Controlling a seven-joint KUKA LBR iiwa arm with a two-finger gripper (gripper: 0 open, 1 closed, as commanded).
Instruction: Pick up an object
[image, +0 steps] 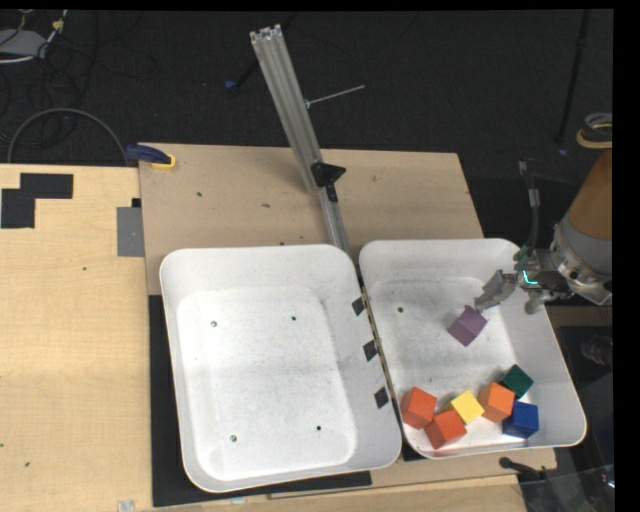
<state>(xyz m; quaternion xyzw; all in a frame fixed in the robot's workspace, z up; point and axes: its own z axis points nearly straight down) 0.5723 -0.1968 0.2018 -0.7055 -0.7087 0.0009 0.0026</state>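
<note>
A purple cube (466, 326) lies in the middle of the right bin (440, 258). Along that bin's front wall sits a cluster of blocks: two orange-red ones (420, 406) (447, 427), a yellow one (467, 407), an orange one (497, 401), a green one (517, 380) and a blue one (521, 418). My gripper (508, 299) hangs over the bin's right side, up and to the right of the purple cube. It is open, nothing sits between its fingers, and one grey finger (493, 291) points down-left toward the cube.
The left bin (200, 268) lies beside the right one, with black clips (369, 349) along the shared wall. A slanted aluminium rail (296, 125) rises behind the bins. The wooden bench (250, 200) extends behind and to the left.
</note>
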